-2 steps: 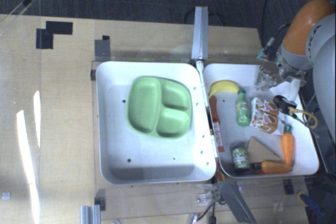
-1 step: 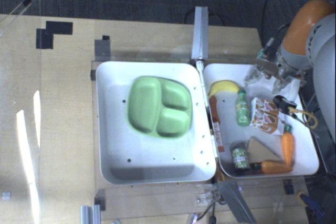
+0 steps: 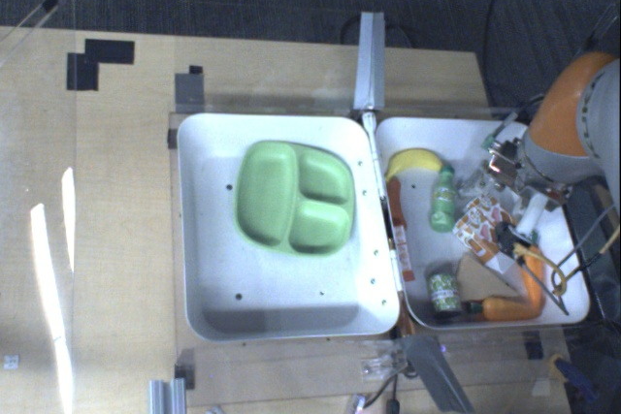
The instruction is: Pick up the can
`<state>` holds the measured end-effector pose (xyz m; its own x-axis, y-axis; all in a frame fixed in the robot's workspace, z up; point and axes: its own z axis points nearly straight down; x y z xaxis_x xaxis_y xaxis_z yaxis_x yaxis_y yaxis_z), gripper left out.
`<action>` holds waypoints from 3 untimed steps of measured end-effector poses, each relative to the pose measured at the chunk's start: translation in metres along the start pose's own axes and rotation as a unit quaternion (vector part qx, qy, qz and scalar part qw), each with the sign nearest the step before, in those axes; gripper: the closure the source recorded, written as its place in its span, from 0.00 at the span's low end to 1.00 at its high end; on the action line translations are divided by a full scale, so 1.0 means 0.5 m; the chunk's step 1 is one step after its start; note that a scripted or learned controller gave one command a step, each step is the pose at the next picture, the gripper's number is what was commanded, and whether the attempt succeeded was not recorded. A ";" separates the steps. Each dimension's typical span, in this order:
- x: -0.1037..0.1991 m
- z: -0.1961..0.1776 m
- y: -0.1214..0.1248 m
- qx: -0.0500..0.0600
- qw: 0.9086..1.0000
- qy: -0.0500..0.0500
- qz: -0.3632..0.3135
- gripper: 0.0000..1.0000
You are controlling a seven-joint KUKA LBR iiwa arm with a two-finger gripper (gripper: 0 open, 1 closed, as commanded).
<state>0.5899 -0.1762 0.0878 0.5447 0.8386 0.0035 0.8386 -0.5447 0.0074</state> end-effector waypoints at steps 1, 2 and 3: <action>0.004 -0.093 0.019 0.001 0.999 0.000 -0.044 0.00; 0.036 0.002 0.053 0.001 1.000 0.000 -0.027 0.00; 0.046 0.003 0.117 0.001 1.000 -0.001 0.008 0.00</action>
<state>0.6514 -0.1888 0.0869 0.5574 0.8302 0.0024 0.8302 -0.5574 0.0055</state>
